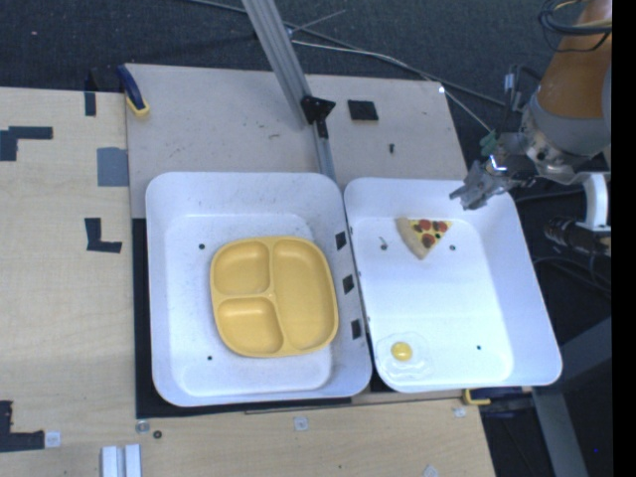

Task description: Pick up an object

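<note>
On the tabletop point(60, 266), the left bin point(169, 207) carries a yellow divided plate point(272, 296). The right bin point(517, 296) has a fried egg toy point(402, 353) near its front and a pizza slice point(423, 235) farther back. The claw point(475, 193) hangs just right of the slice, apart from it, nothing between; open or together, I cannot tell

Cut off, blurred and too small to tell

At the right edge of the frame the arm point(581, 68) is cut off above its orange band, and the gripper point(475, 192) at the upper right is a small grey blur. The toppings on the pizza slice point(423, 235) are too small to name. A slanted metal pole point(273, 33) leaves the top edge, and dark tape pieces point(22, 142) are cut by the left edge.
</note>
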`<state>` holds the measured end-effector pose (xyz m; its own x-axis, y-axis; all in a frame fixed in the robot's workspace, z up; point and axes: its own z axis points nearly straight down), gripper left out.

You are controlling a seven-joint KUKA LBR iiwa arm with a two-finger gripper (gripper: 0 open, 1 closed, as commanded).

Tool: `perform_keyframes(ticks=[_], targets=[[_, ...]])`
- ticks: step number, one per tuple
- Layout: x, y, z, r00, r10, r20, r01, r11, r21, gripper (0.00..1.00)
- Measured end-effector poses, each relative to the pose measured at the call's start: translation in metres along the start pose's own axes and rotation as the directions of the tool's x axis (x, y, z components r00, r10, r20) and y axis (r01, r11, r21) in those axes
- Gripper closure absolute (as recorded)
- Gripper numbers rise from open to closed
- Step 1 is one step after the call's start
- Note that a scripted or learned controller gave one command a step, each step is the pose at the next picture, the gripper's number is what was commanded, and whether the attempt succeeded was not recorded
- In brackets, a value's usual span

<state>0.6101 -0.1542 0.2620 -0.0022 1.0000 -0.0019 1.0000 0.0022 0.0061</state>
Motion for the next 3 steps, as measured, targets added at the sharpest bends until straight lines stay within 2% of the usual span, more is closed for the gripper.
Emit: perform_keyframes(ticks=[1, 2, 3], targets=[[0.054, -0.008, 0.016, 1.000, -0.003, -0.003, 0.003, 1.000, 0.009, 1.00], [0.102, -0.023, 0.013, 1.000, -0.003, -0.003, 0.003, 1.000, 0.009, 1.00], [0.149, -0.039, 0.026, 1.000, -0.003, -0.002, 0.003, 1.000, 0.010, 1.00]])
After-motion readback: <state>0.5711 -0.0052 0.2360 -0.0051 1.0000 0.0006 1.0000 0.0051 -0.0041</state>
